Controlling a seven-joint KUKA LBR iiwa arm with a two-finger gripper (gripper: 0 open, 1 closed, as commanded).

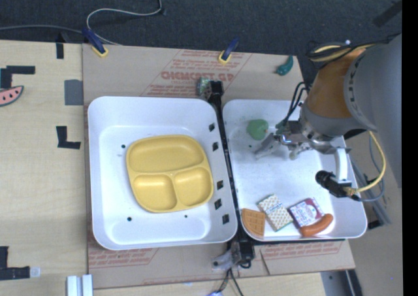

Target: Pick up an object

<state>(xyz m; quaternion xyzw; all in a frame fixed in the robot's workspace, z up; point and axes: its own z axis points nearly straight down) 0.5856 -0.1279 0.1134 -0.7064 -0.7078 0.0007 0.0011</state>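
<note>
The arm (339, 92), grey with an orange band, reaches in over the right bin (297, 169) from its right edge. Its tool (274, 142) hangs low over the upper middle of that bin, and whether it is wide or narrow cannot be told from this slant; nothing is seen held in it. A green round object (257, 129) lies just beside the tool, toward the bin's upper left corner, apart from the tool tips as far as can be judged.

Along the bin's lower edge lies a row of small things: an orange waffle-like piece (253, 222) in the lower left corner, a pale checked cracker (274, 212) beside it, a red and white packet (304, 212), and a sausage (317, 225) touching the packet toward the lower right corner.

The left bin (108, 157) carries a yellow divided plate (170, 172) at its middle. Both bins sit on cardboard (183, 76) on the tabletop (39, 157).
</note>
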